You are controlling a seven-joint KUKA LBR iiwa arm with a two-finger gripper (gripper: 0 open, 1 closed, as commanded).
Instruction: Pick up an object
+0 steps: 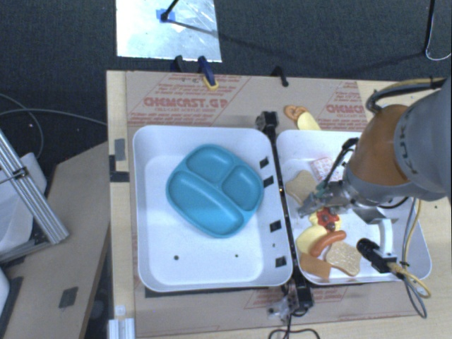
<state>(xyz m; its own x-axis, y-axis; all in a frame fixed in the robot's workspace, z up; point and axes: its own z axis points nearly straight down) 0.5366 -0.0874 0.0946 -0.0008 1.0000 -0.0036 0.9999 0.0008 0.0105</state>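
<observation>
**Gripper down in the right bin, working over the toy food**

The gripper (319, 205) is hanging low in the right bin (417, 263), right on top of the pile, and whether it is clenched, released or grasping anything I cannot tell: the metal is blurring into the clutter beneath it. By my read this is the grasp attempt itself, the reach being done and the lift not yet made.

Just under the tip a small red piece (325, 218) is sitting, glossy and lumpy, looking like moulded plastic. Touching it on the near side, a yellow rounded piece (309, 240) and a sausage (328, 243), smooth, are lying together. Beside those, a slice of toast (344, 258), flat with a speckled tan face. On the far side of the gripper, a pale beige slab (301, 185) is resting near the divider.

Next move, as I judge it: a firm closure on one piece, then a straight rise; slick curved plastic could squirt out.

Further out, the left bin (159, 260), matte white, is holding a blue divided plate (212, 189), three compartments, rounded corners. Beyond the bins, a yellow toy (305, 121) is lying on the cardboard sheet (183, 97).
</observation>
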